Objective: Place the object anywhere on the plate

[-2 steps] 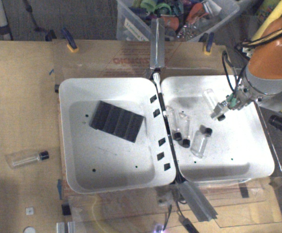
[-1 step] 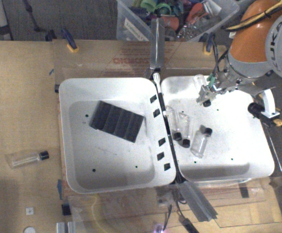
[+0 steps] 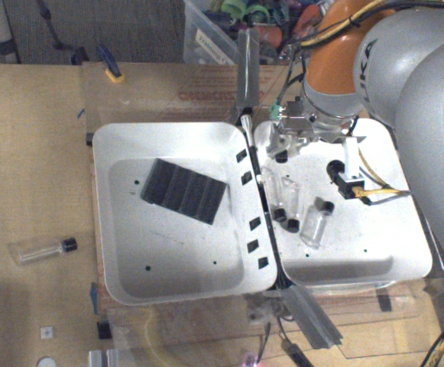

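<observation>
The gripper [image 3: 286,140] hangs low over the right bin [image 3: 374,262], near the divider; I cannot tell how its fingers stand. Just below it lie clear vials [image 3: 313,224] with black caps. The dark ridged plate [image 3: 184,190] sits in the left bin [image 3: 122,281], well apart from the vials. Another vial [image 3: 44,249] lies on the table [image 3: 23,144], left of that bin.

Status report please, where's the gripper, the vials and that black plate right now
Gripper over right bin, near its far left corner. Clear vials lying in that bin, none gripped. Black ridged plate in left bin, nothing on it.
</observation>
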`<act>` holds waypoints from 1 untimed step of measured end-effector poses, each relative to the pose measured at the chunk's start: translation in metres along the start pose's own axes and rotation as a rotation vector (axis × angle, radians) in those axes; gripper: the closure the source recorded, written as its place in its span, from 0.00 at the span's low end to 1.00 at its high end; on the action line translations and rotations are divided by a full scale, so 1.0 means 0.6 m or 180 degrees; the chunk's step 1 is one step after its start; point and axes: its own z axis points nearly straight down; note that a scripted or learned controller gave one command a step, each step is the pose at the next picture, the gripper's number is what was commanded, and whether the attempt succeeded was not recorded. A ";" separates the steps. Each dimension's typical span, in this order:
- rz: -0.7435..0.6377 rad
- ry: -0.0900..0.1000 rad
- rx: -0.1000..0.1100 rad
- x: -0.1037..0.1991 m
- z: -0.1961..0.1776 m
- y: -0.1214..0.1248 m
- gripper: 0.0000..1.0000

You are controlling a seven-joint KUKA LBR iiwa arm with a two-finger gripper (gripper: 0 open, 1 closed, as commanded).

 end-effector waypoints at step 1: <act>0.0410 0.0002 0.0003 0.162 -0.026 0.030 1.00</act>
